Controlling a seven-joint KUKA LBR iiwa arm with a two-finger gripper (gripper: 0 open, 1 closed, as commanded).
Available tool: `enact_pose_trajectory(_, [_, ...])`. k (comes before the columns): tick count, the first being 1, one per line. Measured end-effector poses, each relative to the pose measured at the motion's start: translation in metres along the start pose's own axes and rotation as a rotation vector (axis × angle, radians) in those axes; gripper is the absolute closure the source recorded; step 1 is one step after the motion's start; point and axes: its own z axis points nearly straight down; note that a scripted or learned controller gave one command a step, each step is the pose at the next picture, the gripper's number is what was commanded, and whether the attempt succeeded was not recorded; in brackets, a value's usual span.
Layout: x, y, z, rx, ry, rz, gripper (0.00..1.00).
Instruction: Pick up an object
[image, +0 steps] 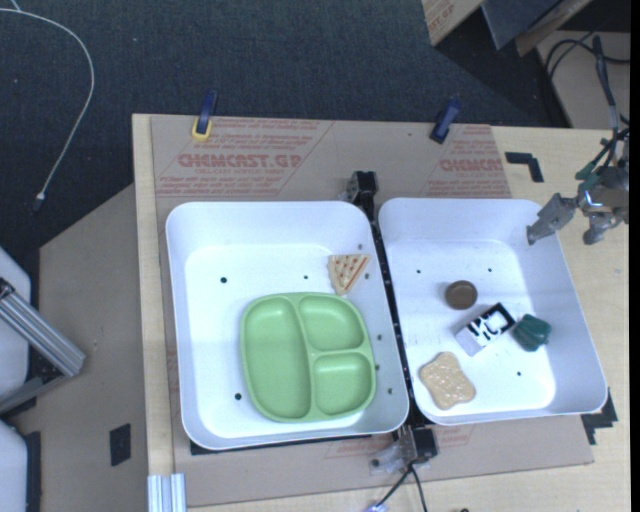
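Four small pieces lie in my right bin (560, 395); the black-and-white block (484, 328), mid-bin between brown disc (461, 295) and green lump (531, 331), looks light and stiff, best pinched across its short sides. My gripper (572, 218) hangs spread over the bin's far right corner, holding nothing

The bench top (300, 150) is brown board printed with red lettering, held at its far edge by two blue clamps (205, 115). Dark blue carpet (150, 60) surrounds it. A white cable (75, 60) crosses the far-left floor. Lighting is even.
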Motion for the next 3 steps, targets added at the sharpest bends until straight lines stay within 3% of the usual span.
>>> enact_pose_trajectory(1, [0.001,0.002,-0.008,-0.013,-0.003,-0.004,0.0])
enact_pose_trajectory(3, [-0.013,0.009,0.089,-0.011,-0.002,-0.003,0.0])
